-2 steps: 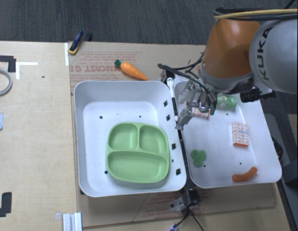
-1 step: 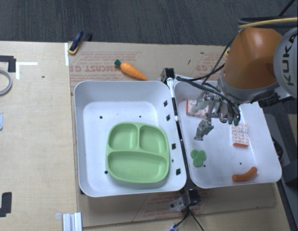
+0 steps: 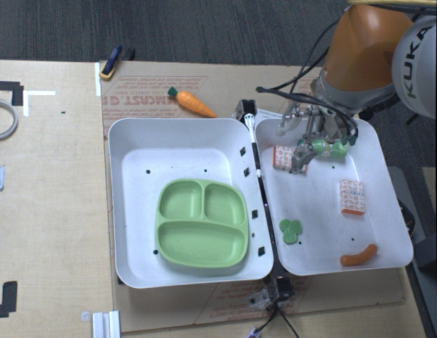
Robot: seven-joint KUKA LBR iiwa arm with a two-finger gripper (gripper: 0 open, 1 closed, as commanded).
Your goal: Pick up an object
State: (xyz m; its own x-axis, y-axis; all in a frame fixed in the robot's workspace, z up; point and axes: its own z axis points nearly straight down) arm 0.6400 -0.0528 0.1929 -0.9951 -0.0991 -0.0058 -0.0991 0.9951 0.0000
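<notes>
Presently the gripper (image 3: 301, 162) is seen low in the right bin (image 3: 388, 252), upper left part, beside a small red-and-white patterned packet (image 3: 283, 157). Whether anything is clamped cannot be told; no object is visibly held, so the pick is judged not yet done, with grasp and lift both left. The patterned packet is taken as the likely target: flat, roughly square, lying on the bin floor just beside the tool, possibly touching it. A green item (image 3: 330, 149) is noted close behind the wrist, partly hidden, its shape unclear. Other candidates are noted in the same bin: a second patterned packet (image 3: 352, 197) toward the right wall, a green broccoli-like toy (image 3: 291, 231) near the divider, an orange sausage-shaped piece (image 3: 359, 255) at the near edge. A green divided plate (image 3: 202, 223) is recorded in the left bin (image 3: 134, 189), a toy carrot (image 3: 192, 103) on the bench beyond
</notes>
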